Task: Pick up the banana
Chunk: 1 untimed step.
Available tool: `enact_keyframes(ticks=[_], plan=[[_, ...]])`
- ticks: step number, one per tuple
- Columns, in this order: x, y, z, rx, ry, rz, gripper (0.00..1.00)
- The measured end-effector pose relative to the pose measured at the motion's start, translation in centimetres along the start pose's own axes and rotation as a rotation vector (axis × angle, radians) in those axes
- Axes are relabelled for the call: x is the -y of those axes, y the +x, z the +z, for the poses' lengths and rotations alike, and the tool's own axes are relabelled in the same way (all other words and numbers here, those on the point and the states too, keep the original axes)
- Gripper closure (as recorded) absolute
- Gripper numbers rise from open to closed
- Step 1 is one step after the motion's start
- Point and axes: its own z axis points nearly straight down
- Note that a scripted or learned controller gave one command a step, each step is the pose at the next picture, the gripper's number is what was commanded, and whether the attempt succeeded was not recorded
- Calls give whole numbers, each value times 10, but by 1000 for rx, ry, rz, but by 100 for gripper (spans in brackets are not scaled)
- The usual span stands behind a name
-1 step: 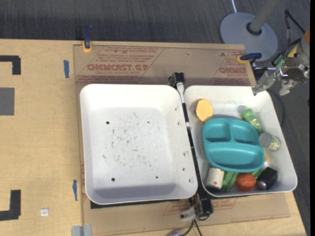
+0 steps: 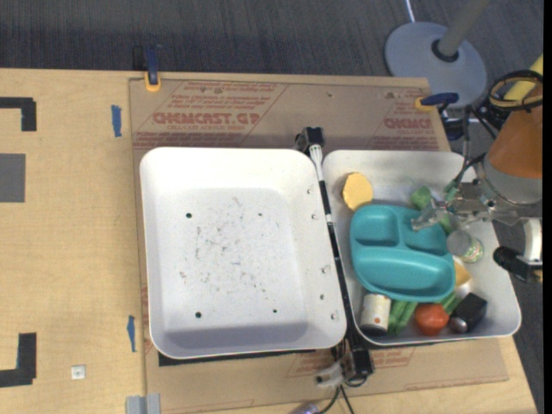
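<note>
A yellow rounded piece (image 2: 357,190) lies at the far left of the right bin (image 2: 509,313), just beyond a teal divided tray (image 2: 398,255). A smaller yellow bit (image 2: 462,274) peeks out at the tray's right edge; I cannot tell which of the two is the banana. My gripper (image 2: 435,214) hangs over the tray's far right corner, next to a green item (image 2: 421,198). The grey arm with its orange band (image 2: 520,149) reaches in from the right.
Along the right bin's near side lie a small can (image 2: 376,311), a green vegetable (image 2: 401,313), a red tomato (image 2: 432,318) and a black object (image 2: 470,311). The left bin (image 2: 164,231) is beside it, a black divider (image 2: 328,222) between them.
</note>
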Motion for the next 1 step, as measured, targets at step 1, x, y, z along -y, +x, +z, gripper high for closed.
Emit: enact_keyframes(ticks=[1], plan=[[54, 26, 7, 10, 1, -223, 0]])
